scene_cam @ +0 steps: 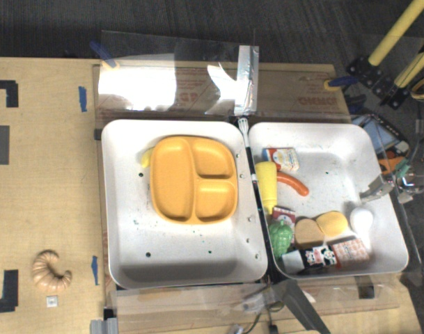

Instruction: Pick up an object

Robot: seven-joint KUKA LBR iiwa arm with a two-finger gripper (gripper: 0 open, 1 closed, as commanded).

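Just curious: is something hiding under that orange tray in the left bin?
A yellow edge pokes out at the orange tray's left side. What it is, and anything else beneath, is covered.

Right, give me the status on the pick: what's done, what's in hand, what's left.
Done: nothing looks picked yet. The orange divided plate lies flat in the left bin, and the yellow bottle, carrot and bread roll rest in the right bin. In hand: the gripper sits at the right bin's right edge with no object visibly between its fingers. Left: reaching an object, closing on it and lifting.
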